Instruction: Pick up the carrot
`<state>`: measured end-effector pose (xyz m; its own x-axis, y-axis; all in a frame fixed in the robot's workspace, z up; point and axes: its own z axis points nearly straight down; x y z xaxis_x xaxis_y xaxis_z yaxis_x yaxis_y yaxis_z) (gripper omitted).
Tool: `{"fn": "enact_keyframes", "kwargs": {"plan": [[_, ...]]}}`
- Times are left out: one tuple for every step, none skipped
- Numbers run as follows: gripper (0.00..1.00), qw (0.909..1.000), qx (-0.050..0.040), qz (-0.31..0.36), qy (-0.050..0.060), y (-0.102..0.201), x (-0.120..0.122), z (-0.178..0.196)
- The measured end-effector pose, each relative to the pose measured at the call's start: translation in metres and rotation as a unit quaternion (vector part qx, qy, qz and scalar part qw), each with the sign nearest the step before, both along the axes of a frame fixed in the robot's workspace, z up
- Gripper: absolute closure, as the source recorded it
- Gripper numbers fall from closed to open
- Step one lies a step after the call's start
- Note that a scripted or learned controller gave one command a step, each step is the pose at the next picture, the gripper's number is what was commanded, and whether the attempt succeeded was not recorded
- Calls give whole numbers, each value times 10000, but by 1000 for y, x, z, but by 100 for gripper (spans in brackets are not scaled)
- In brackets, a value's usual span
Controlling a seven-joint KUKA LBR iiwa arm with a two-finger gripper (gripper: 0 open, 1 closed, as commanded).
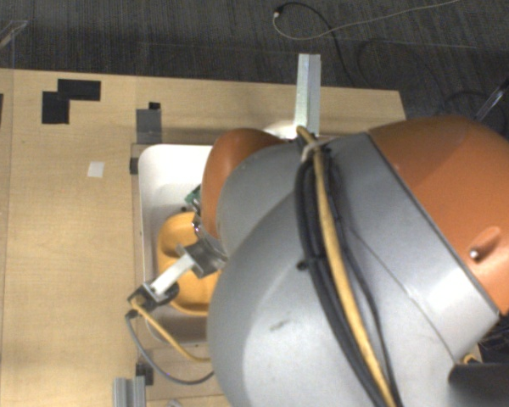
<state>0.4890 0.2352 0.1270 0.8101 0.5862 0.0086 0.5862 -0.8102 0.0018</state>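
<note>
A rounded yellow-orange thing [176, 231] lies in the left white bin [157, 172], half covered by the arm; I cannot tell whether it is the carrot. A small green scrap [191, 197] shows just above it at the arm's edge. The grey arm with its orange band [237, 164] reaches low over this bin and hides most of it. My gripper [204, 257] is down inside the bin, right against the yellow-orange thing, with the wrist covering its tips.
The bin's left wall [140, 227] and back wall stand close to the gripper. A grey post [309, 91] rises behind the bin. Bare wooden bench [59, 253] stretches to the left. A loose cable [165, 359] curls at the bin's front left corner.
</note>
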Motion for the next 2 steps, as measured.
{"fn": "enact_keyframes", "kwargs": {"plan": [[0, 9961, -9, -880, 49, -76, -2, 22], [0, 9932, -19, 1162, 35, -32, 47, 4]]}}
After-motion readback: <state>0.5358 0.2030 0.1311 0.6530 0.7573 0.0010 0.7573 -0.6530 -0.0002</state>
